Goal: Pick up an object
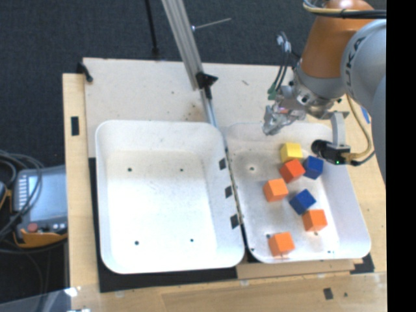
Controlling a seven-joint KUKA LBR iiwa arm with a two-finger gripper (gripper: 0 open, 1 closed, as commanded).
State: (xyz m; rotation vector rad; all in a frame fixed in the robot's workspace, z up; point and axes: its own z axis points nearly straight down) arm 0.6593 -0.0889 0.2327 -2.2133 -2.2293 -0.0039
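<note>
Left bin: bare floor, ignore.
Right bin: seven cubes, your stock.
Arm: enters from right.
Gripper: at right bin's far rim, nothing between fingers; opening, cannot tell.
Yellow cube: nearest, touches red-orange cube; descend vertically, straddle free faces.

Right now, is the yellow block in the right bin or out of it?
In: the yellow block lies inside the right bin, near its far end.
</note>
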